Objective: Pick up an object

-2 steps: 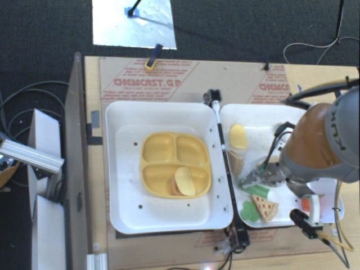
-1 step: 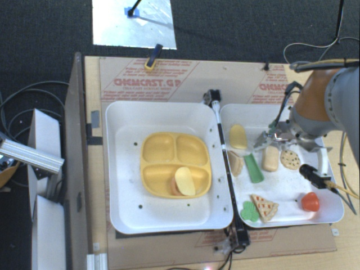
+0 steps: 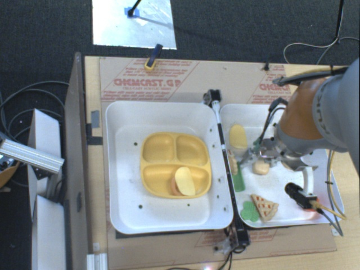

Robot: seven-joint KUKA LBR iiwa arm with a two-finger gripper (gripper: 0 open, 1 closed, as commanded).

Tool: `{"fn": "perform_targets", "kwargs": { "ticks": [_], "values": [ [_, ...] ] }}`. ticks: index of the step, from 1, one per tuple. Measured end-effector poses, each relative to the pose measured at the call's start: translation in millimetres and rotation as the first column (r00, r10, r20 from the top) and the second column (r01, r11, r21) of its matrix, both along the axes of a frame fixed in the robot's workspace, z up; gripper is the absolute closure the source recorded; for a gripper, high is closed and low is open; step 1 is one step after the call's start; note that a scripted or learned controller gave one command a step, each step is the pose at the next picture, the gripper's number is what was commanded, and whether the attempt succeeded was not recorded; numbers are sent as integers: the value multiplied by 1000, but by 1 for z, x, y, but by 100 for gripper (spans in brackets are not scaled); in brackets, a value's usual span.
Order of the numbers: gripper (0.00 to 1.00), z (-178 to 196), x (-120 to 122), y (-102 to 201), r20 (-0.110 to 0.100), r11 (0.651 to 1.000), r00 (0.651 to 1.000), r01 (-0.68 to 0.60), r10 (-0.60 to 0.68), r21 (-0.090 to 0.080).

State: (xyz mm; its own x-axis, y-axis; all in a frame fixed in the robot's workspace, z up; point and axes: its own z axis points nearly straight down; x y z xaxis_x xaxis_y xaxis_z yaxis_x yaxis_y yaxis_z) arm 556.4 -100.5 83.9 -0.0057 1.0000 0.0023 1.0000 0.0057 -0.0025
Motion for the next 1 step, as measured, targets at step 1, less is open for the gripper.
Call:
{"fn": "perform_targets", "kwargs": {
  "ticks": [1],
  "values": [
    [100,11,2,-3,5,1000,1000,1,-1,-2]
  ]
}}
